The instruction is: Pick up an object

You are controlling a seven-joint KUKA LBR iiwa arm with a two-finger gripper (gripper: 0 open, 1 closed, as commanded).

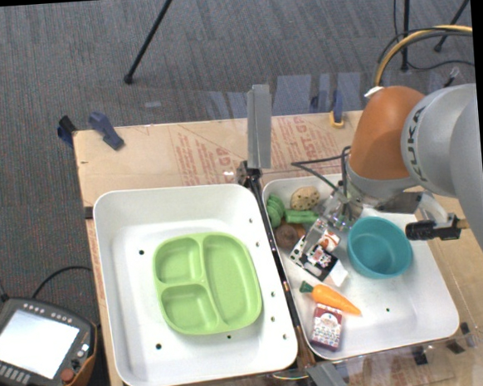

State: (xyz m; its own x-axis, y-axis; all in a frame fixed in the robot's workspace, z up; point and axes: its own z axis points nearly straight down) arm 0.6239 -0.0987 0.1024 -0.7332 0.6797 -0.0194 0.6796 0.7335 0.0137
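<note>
Two white bins: we count one green tray (207,282) in the left bin (116,239), and in the right bin (433,298) one teal bowl (380,248), one carrot (333,297), one small carton (327,325). Whether the gripper (326,233) is apart or together over a black-white packet (317,259), we cannot tell.

The divided plate (207,282) was lime green, the bowl (380,248) teal, and the toy carrot (333,297) orange with a green tip. Both bins (116,239) were white; the arm (437,143) was grey with an orange band.
</note>
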